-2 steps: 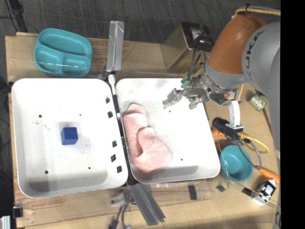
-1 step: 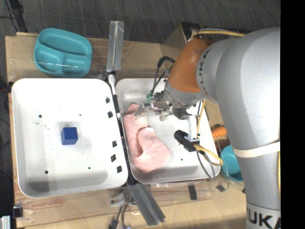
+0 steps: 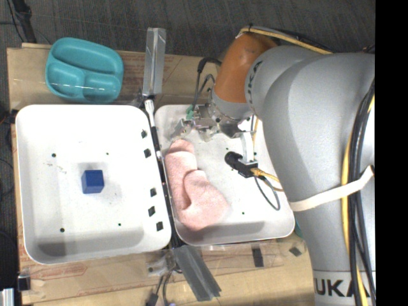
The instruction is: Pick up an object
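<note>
- My claw (image 3: 203,121) sits low at the far end of the right bin (image 3: 268,229), just under my orange wrist band (image 3: 234,65); I cannot tell from this slant what state it is in.
- The pink cloth (image 3: 191,187) lies bunched along the left side of that same bin, its upper end just beside my claw. Whether the two touch, I cannot tell.
- My own grey arm (image 3: 319,152) covers much of the right bin's right side, and it hides part of the bin's wall there.
- A black cable piece with a yellow wire (image 3: 245,164) hangs from my arm over the floor of the right bin, to the right of the cloth and near it.
- A small blue cube (image 3: 93,180) rests alone on the floor of the left bin (image 3: 38,116), well apart from my claw, with the black clips (image 3: 153,190) along the divide between the bins lying between us.
- A teal tray (image 3: 84,69) with moulded hollows sits on the desk (image 3: 127,279) beyond the left bin's far corner.
- A grey metal bar (image 3: 153,62) stands at the far end of the gap between the bins, and another (image 3: 196,274) at the near end.
</note>
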Available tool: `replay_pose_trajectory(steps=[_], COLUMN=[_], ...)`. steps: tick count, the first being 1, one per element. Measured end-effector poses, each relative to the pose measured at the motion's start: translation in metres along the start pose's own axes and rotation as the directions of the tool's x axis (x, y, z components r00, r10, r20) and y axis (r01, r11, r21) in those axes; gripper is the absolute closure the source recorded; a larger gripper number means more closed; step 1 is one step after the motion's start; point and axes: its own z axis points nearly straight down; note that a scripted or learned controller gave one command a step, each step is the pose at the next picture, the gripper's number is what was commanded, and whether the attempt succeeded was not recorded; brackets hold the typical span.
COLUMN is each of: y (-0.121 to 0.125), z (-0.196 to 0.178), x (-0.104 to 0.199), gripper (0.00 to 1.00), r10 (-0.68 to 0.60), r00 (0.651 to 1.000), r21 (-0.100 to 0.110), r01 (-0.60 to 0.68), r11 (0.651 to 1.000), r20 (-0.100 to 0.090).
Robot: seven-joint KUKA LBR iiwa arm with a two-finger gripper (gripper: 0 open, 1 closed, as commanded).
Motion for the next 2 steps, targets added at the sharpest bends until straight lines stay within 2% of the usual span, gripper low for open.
replay_pose_trajectory(steps=[1,2], y=[-0.026,0.001], z=[0.000,-0.001], x=[0.013,0.006], gripper=[0.00,0.00], r10=[-0.058,-0.082], r00=[0.998,0.997], r21=[0.001,-0.002], r01=[0.058,0.082], r11=[0.998,0.997], r20=[0.000,0.001])
